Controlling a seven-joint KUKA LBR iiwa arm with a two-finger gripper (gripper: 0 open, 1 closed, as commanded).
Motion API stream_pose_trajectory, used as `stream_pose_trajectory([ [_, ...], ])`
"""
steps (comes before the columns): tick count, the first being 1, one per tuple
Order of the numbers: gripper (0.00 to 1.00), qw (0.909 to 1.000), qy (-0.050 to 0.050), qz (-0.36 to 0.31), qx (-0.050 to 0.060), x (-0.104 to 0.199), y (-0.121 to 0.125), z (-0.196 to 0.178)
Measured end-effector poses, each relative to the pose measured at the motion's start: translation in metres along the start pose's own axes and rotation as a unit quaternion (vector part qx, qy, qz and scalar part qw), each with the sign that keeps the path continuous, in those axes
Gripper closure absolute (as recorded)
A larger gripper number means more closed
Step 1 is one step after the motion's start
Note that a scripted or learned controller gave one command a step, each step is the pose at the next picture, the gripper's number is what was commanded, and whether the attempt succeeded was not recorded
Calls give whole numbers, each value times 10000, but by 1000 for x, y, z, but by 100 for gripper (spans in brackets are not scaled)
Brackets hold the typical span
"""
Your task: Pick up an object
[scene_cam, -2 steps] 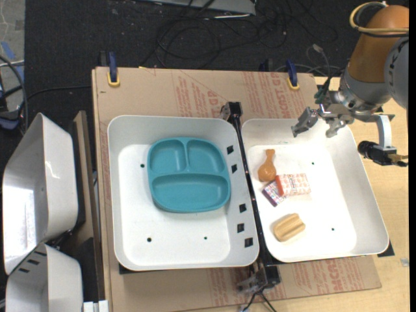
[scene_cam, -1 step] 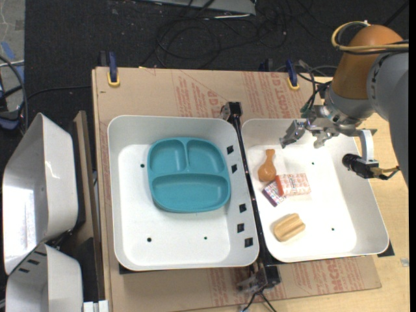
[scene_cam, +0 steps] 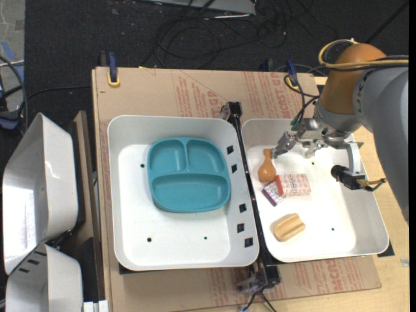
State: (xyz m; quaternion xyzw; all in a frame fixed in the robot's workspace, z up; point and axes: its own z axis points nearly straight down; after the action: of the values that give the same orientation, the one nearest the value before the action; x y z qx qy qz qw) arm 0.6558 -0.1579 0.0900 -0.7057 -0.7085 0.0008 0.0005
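My gripper hangs over the back part of the right bin, open, with nothing between its fingers. Just to its lower left lies a small orange-brown gourd-shaped toy, close to the left finger but apart from it. In front of the toy sits a red-and-white packet. A tan bread roll lies further forward in the same bin. A teal divided plate rests in the left bin.
The divider between the two bins runs just left of the gourd toy. Beside the bench at the far left stand two white containers. Cables lie on the dark floor behind the bench.
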Motion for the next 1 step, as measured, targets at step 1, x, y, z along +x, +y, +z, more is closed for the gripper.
stream_pose_trajectory([
  [1,100,10000,-5,-4,-24,0,1,-13],
])
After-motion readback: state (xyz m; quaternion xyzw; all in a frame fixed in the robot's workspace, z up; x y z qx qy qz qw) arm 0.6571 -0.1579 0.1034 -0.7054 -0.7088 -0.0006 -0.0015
